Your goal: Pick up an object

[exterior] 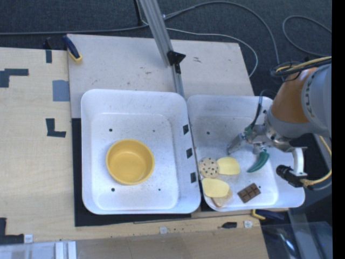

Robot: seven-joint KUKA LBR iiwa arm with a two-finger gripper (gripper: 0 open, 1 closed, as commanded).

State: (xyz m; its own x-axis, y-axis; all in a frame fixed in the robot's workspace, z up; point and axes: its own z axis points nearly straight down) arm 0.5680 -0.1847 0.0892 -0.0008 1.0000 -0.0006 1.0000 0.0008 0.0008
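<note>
The grey arm (302,107) reaches in from the right, its hand (249,144) lowered with fingers spread.

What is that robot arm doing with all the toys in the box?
The grey and orange robot arm is reaching into the right bin, trying to pick something up. Its gripper hangs just above a green pepper-like toy. Nearby lie a cookie, two yellow pieces and a brown chocolate square. A yellow bowl sits in the left bin.
</note>
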